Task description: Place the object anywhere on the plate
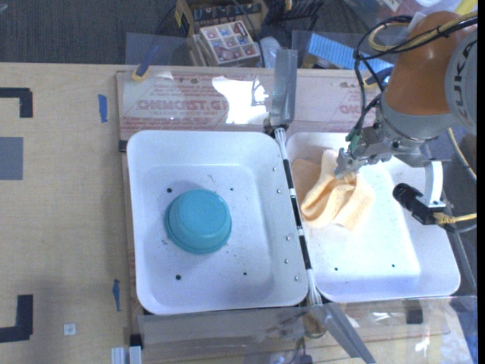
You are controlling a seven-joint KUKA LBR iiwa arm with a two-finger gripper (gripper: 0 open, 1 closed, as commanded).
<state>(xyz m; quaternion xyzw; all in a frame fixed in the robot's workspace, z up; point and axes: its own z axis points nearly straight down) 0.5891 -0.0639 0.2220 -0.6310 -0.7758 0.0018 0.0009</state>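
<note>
We see the gripper [350, 160] in the right bin [424, 275], its tips pinching the far edge of the yellow-orange cloth [333, 196], which bunches against that bin's left wall. The blue plate [198, 220] sits upside down in the left bin [151, 279] on the table [61, 226].

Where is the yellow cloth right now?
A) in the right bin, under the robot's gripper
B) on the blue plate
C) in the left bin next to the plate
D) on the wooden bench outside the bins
A. The yellow cloth lies bunched in the right bin, its upper end at the gripper, while the blue plate sits alone in the left bin.
</note>
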